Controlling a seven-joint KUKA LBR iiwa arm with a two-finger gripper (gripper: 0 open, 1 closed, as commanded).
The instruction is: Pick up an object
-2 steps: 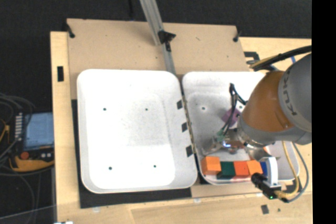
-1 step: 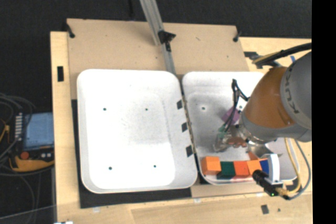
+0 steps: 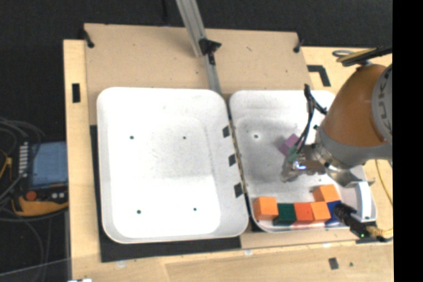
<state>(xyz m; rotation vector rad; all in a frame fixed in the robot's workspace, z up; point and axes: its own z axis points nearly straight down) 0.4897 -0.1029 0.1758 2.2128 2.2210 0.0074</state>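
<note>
My gripper (image 3: pixel 292 170) reaches down into the right bin (image 3: pixel 264 109), near its middle. A small purple block (image 3: pixel 291 141) lies just above and beside the gripper, partly covered by cables. Along the bin's front edge sits a row of blocks: an orange one (image 3: pixel 267 207), a dark green one (image 3: pixel 286 213), another orange one (image 3: pixel 304 211), and more orange blocks (image 3: pixel 325 195) to the right. The arm's orange band (image 3: pixel 357 109) hides the bin's right side.
The left bin (image 3: pixel 165 162) stands beside the right one, with clips on the shared edge. A metal pole (image 3: pixel 188 3) slants up from the back of the bench. Cables and a blue box (image 3: pixel 49 165) lie off the bench at the left.
</note>
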